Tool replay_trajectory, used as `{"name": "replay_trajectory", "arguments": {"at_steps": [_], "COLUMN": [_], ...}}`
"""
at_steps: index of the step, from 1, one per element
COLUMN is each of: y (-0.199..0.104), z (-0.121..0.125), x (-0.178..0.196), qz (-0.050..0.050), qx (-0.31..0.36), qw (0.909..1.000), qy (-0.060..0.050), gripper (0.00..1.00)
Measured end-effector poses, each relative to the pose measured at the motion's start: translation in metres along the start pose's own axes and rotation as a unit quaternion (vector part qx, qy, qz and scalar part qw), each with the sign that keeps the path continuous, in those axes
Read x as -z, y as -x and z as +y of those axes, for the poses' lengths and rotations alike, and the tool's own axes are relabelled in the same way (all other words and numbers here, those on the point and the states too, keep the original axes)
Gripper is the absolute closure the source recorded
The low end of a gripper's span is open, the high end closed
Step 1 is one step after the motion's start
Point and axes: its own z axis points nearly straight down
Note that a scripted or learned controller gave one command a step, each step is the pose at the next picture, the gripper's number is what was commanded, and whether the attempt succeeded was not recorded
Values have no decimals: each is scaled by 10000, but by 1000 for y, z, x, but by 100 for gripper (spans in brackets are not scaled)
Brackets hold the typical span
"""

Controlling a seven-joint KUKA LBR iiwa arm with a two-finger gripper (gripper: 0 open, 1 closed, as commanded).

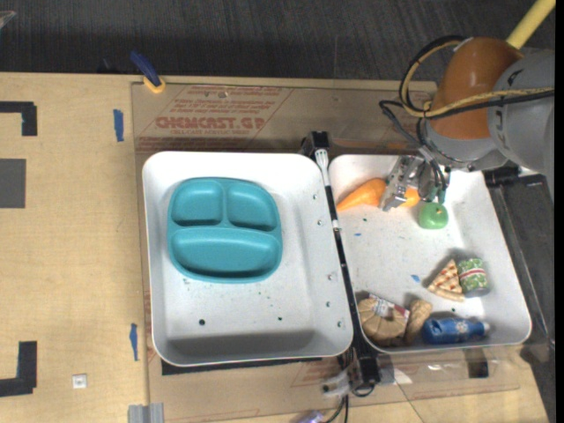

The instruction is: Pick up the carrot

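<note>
- The gripper (414, 183) hangs over the far part of the right bin (502, 227), its metal fingers (401, 183) pointing down at the thick end of the carrot (361, 196).
- The fingers are bunched fairly narrow, yet whether they press the carrot or only stand just above it cannot be told; the carrot lies flat on the bin floor.
- The carrot lies orange and tapered, its point toward the divide between the bins, its thick end under the gripper.
- Just beside the gripper, on the side away from the carrot's point, sits a small green round object (432, 215).
- The arm (493, 104) rises behind the gripper, with an orange band and looping cables.
- Well apart from the gripper, toward the near side of the right bin, lie a toy pizza slice (446, 279) and a small green-and-red can (473, 276) touching it.
- Along the near wall, farther still, lie a blue bottle (452, 329) on its side and a brownish bundle (388, 317).
- The left bin (176, 324) holds a teal divided plate (225, 228).
</note>
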Motion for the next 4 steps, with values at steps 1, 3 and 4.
{"name": "replay_trajectory", "arguments": {"at_steps": [1,3,4], "y": [-8,-22,-107], "z": [-5,-29,-20], "x": [-9,0,35], "qz": [171,-29,54], "qx": [-14,-393,-867], "qw": [9998,9992,9962], "qy": [-47,47,38], "gripper": [0,100,100]}}
